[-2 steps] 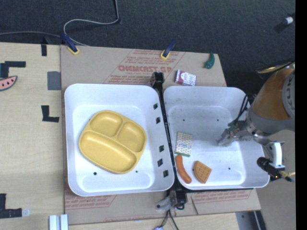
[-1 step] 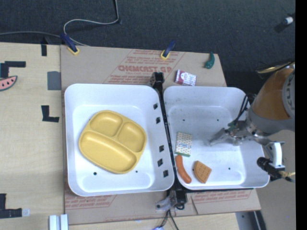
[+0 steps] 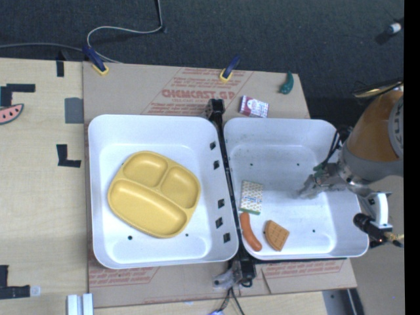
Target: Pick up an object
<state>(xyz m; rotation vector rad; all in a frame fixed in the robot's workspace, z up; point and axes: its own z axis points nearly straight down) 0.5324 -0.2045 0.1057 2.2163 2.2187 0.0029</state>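
Red print on the cardboard sheet under the bins reads roughly "CHEMCAST GP", upside-down from this angle. More red lettering along the sheet's near edge is too small to read.

You're looking at a robotics lab bench: two white bins clamped side by side on printed cardboard sheet, yellow clips pinning it down, black tape marks on the wood-look tabletop, a cable trailing over dark carpet.
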